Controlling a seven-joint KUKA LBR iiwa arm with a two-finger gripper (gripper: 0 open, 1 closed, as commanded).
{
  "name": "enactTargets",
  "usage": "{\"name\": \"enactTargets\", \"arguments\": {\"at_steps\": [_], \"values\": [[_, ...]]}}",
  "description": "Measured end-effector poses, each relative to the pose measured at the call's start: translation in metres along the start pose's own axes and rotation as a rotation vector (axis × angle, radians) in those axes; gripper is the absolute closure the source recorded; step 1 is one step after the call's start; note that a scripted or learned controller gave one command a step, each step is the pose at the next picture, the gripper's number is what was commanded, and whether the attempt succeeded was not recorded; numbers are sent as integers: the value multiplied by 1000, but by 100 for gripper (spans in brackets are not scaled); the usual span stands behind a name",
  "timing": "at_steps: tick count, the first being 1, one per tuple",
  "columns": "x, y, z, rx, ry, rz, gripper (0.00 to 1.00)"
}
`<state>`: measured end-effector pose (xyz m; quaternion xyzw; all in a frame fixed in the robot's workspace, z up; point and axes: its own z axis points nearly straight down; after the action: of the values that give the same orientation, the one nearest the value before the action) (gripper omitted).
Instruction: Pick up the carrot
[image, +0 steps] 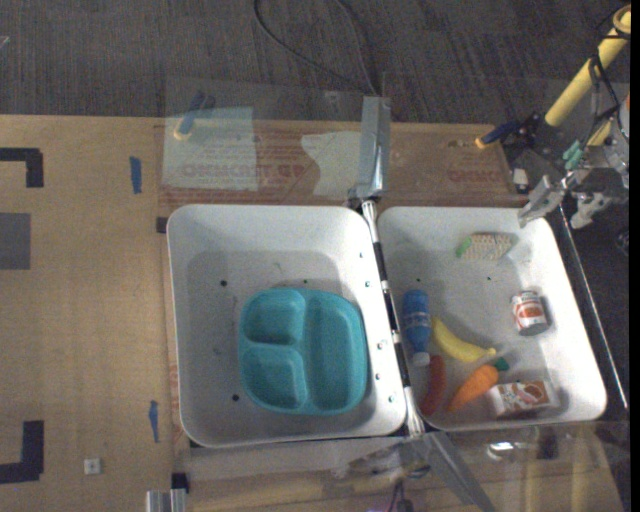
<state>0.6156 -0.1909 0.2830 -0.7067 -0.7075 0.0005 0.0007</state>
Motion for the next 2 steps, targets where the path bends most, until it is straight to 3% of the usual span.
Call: {"name": "enactTargets", "arguments": {"at_steps": [1, 2], "values": [[18, -51, 56, 0, 0, -10, 0], [36, -136, 87, 3, 2, 207, 0]]}}
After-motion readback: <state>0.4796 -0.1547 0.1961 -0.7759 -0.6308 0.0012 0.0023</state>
